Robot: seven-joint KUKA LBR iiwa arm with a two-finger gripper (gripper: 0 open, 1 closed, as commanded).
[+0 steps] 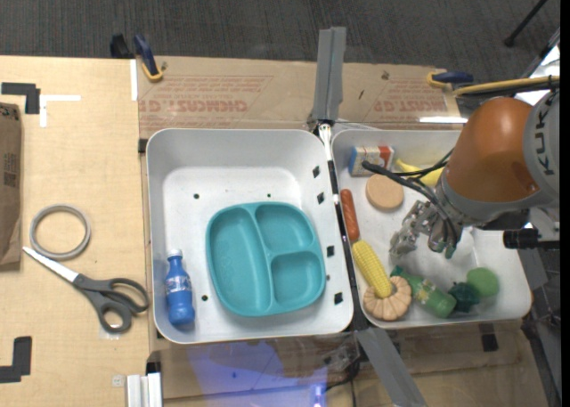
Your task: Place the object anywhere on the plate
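Observation:
A teal divided plate [267, 258] lies in the left bin [169, 174] with nothing on it. My gripper [427, 234] hangs low in the right bin [512, 307], below the orange wrist band. It is just right of a yellow corn cob [372, 269] and above a round tan pastry [390, 298]. I see nothing clearly held in it. A tan disc [386, 192] and an orange sausage [350, 215] lie to its upper left.
A blue bottle [179, 289] lies in the left bin beside the plate. Green toy foods [482, 282] crowd the right bin's near corner. A banana [414, 167] and a small packet [370, 158] sit at its far side. Scissors [98, 289] and a tape roll [60, 230] rest on the bench at left.

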